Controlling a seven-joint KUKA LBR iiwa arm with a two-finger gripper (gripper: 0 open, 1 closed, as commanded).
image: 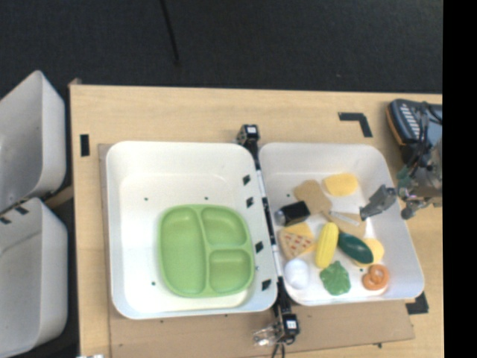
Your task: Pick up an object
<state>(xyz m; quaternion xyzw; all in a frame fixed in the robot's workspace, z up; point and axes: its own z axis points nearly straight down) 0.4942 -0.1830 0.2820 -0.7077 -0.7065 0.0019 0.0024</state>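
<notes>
Wooden bench [186, 114] (two white bins [127, 200])

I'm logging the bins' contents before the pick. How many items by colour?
Right bin:
Yellow: 3 (block, corn, piece behind the dark green item)
Green: 2 (dark, broccoli)
Orange: 2 (wedge, ring)
White: 1
Tan: 1
Black: 1
Left bin:
Green tray: 1
Total: 11
</notes>
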